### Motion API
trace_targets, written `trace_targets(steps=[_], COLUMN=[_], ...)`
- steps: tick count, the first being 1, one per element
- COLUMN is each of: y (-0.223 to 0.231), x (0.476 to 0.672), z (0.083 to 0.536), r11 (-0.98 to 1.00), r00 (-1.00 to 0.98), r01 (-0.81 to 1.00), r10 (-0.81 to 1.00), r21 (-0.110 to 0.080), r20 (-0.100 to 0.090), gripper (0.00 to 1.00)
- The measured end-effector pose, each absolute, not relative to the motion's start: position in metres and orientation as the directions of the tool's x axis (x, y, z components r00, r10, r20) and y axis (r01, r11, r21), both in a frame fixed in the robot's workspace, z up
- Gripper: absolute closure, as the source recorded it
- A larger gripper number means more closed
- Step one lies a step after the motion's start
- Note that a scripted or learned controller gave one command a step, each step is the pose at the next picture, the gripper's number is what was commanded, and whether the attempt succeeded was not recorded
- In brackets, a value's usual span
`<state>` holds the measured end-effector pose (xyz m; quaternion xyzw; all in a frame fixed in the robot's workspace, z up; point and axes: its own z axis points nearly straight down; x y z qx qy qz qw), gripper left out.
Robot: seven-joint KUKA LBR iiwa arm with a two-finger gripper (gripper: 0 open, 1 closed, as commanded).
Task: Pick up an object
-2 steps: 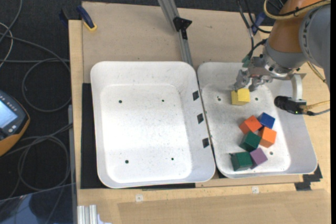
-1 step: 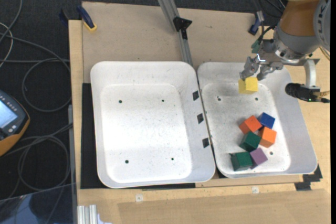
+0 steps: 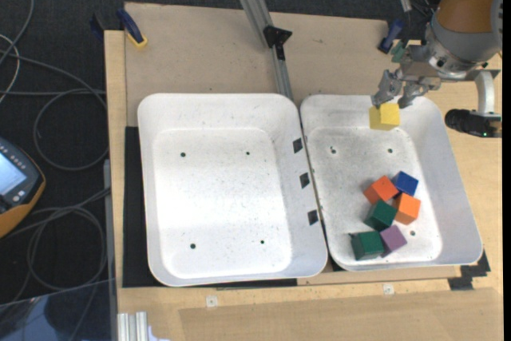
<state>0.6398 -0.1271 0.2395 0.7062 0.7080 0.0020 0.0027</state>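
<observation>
Scanning from nine o'clock, I see the left bin (image 3: 215, 188) lying flat on the table (image 3: 207, 52), its white floor speckled with small dark dots. Just beside it toward three o'clock lies the right bin (image 3: 351, 164), the two rims touching along the middle. In that bin's five o'clock corner a cluster sits close together: a dark green cube (image 3: 367, 243), a second green cube (image 3: 382, 213), an orange cube (image 3: 381, 188), a purple cube (image 3: 393, 237), a blue cube (image 3: 406, 183) and another orange cube (image 3: 409, 208). At the bin's one o'clock corner, my hand (image 3: 394, 100) has its fingers closed narrowly on a yellow cube (image 3: 386, 116), which hangs below the fingertips, over the bin's far rim.
</observation>
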Motion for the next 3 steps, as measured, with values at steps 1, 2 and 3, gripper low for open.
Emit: trace_targets(steps=[1, 2, 3], y=[-0.127, -0.074, -0.027], x=[0.641, 0.631, 0.613], z=[0.270, 0.261, 0.246], r11=[0.002, 0.005, 0.005], r00=[-0.002, -0.005, -0.005], r01=[1.000, 1.000, 1.000], r10=[1.000, 1.000, 1.000], r21=[0.005, -0.003, -0.005], r20=[-0.001, 0.002, 0.003], gripper=[1.00, 1.00, 1.00])
